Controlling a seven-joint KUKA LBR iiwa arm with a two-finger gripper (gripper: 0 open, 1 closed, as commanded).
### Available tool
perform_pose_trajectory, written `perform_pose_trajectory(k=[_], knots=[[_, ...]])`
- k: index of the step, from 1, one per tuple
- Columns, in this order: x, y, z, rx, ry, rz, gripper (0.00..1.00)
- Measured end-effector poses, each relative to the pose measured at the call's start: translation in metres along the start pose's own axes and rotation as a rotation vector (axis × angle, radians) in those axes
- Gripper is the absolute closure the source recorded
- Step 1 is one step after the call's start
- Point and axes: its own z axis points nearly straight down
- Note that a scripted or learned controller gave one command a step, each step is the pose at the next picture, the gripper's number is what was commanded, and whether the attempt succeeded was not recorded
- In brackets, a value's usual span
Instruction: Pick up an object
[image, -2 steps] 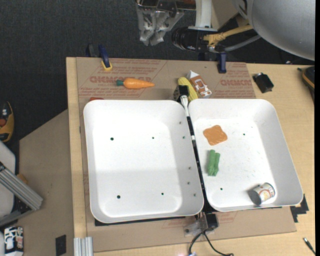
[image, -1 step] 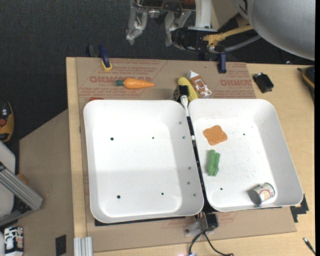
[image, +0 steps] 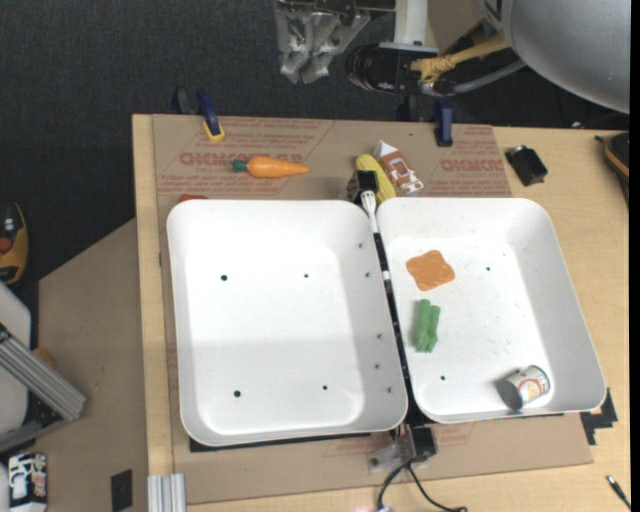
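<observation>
A: Since nothing was lifted at this moment, which step was in hand?

B: The very start, I judged. From the left: the left bin (image: 180, 300) lay on the table (image: 590, 160). Behind it, outside the bins, a toy carrot (image: 270, 167) lay on cardboard. Farther right, high above the table's far edge, hung the tool (image: 310, 45), well apart from everything.

A: Was the tool spread or pressed together?

B: I could not tell; it was a blurred grey shape, and nothing was visibly in it.

A: Where were things to pick?

B: In the right bin (image: 560, 260): a green piece (image: 427, 326) near its left wall, a flat orange piece (image: 430, 270) just behind that, and a small can (image: 525, 386) on its side in the near right corner. The next move likely called for bringing the tool forward, over one of them, then down.

A: Anything hard to make out?

B: A yellow item (image: 368, 170) and a red-and-white packet (image: 400, 172) behind the bins' seam were too small to identify. The arm (image: 575, 45) was cut off at the top right corner.
</observation>
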Motion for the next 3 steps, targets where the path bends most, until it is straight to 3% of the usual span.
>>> perform_pose_trajectory(k=[1,2,3], knots=[[0.0,0.0,0.001,0.002,-0.001,0.0,0.0],[0.001,0.0,-0.01,-0.003,0.0,-0.001,1.0],[-0.001,-0.101,-0.019,0.012,0.001,-0.002,1.0]])
